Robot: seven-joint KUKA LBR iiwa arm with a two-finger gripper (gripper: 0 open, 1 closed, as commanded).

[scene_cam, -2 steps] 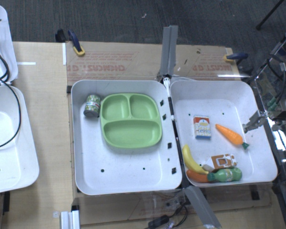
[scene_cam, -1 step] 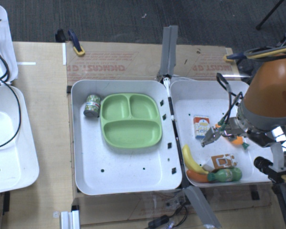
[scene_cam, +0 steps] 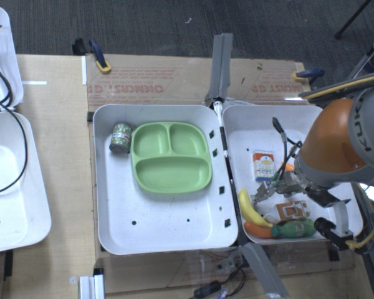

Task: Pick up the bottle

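Camera view showed the task unfinished: the green bottle (scene_cam: 293, 229) lay on its side at the near edge of the right bin (scene_cam: 237, 126), not lifted. Its long axis ran left to right, dark cap toward the right, beside a carrot (scene_cam: 257, 230) and banana (scene_cam: 250, 208). Just beyond, the gripper (scene_cam: 279, 189) hung low over clutter; whether it was spread or closed could not be told. Farther left sat a green plate (scene_cam: 171, 156).
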